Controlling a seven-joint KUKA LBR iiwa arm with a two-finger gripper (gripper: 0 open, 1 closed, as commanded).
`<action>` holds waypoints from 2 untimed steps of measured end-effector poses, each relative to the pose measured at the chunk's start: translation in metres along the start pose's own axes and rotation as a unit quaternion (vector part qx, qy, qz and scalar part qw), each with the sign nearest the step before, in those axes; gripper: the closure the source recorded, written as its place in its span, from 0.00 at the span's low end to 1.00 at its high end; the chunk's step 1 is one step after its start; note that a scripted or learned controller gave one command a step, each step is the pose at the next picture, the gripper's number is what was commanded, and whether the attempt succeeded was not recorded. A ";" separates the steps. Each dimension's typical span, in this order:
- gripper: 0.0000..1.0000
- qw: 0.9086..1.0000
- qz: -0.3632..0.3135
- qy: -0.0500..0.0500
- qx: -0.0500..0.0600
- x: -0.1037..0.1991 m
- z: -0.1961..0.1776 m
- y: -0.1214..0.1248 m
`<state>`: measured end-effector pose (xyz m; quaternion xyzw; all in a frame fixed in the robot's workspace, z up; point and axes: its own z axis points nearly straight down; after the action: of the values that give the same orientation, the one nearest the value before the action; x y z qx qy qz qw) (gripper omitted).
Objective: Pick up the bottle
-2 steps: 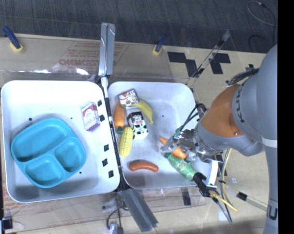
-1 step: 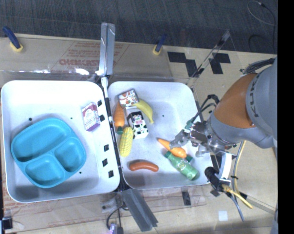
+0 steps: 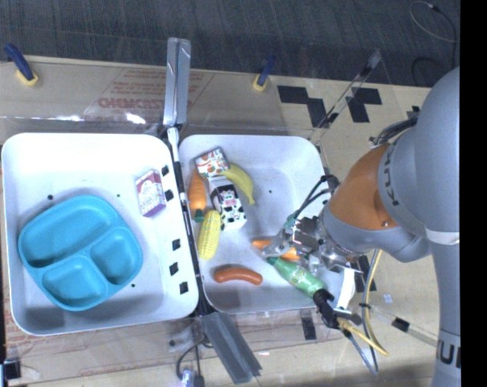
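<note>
While hanging low over the right bin (image 3: 251,145), gripper (image 3: 296,252) right above green bottle (image 3: 300,278); fingers open or closed, cannot tell.

The claw (image 3: 296,252) hides the top of the green bottle (image 3: 301,278); small carrot (image 3: 264,244) partly covered.
</note>
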<state>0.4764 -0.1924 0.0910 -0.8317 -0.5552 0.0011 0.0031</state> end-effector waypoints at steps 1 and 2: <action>1.00 1.000 -0.002 0.001 0.000 0.001 -0.010 0.001; 0.00 1.000 -0.002 0.000 0.000 0.001 -0.010 0.001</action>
<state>0.4773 -0.1918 0.1008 -0.8305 -0.5569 0.0006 0.0034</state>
